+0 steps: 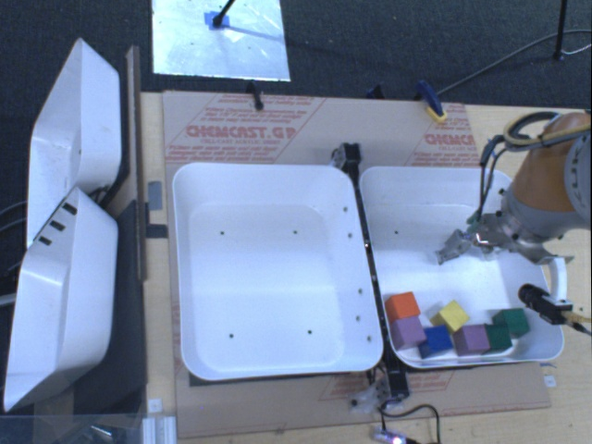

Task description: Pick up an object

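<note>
Red "CHEMCAST GP" lettering marks the board (pixel 242 133) beneath both bins (pixel 268 178).

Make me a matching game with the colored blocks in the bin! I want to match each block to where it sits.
Blocks:
1. orange block
2. yellow block
3. blue block
4. green block

Places:
A. farthest right in the cluster
B. farthest left, nearest the divide between the bins
C. by the bin's near wall, between two purple blocks
D. middle of the cluster, above a purple block

Pairs: 1-B, 2-D, 3-C, 4-A
</note>
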Tool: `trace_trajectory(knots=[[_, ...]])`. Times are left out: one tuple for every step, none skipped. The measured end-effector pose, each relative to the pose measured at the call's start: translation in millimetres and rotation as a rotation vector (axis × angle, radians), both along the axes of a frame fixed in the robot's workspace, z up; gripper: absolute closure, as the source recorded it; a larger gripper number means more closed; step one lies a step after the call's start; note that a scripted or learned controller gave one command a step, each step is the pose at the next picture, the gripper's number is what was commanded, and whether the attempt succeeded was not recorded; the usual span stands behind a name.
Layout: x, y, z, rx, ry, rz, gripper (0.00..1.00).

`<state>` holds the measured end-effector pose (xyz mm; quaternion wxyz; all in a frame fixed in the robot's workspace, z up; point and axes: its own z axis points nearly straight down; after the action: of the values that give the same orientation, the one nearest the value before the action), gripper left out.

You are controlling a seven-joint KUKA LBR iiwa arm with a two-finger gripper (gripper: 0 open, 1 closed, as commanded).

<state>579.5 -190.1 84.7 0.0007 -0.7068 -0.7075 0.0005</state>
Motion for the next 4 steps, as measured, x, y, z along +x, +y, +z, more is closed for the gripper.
trace_trajectory(knots=[[18.7,-2.9,2.4,-0.001,-0.003,0.000,0.00],[24.9,-5.6,2.5,-0.001,-0.003,0.000,0.00],[-21.9,7.7,2.1,0.000,0.000,-0.001,0.00],[-44.6,9.7,50.5,-0.001,-0.005,-0.001,0.00]])
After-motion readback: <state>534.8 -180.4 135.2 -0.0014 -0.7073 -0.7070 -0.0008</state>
